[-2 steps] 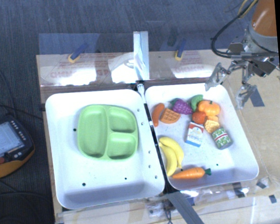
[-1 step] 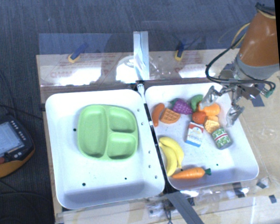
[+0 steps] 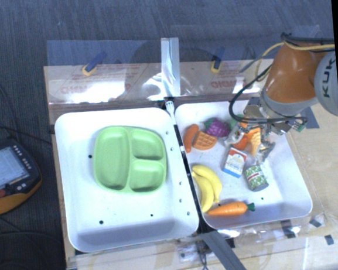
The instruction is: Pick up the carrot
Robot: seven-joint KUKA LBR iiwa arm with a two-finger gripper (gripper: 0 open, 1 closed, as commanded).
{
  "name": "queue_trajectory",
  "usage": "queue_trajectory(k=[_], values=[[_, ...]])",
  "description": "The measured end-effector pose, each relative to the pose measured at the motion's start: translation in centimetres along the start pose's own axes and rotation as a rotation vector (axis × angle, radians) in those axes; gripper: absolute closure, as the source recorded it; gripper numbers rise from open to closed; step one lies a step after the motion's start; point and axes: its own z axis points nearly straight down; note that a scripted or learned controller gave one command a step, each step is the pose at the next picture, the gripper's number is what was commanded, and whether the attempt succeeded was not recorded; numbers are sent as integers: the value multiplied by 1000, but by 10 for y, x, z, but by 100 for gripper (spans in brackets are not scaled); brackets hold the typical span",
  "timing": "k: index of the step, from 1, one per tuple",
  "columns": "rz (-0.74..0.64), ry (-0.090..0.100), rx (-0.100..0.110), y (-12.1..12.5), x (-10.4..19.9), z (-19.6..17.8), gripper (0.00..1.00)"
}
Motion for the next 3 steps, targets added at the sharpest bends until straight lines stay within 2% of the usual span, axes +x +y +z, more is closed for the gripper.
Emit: queue_trajectory(k=[1,2,3], values=[[196,-6,2,-1,15,6,0],[539,-3,-11,-22,11,7,0],[536,-16,-4,-22,4,-6,100]])
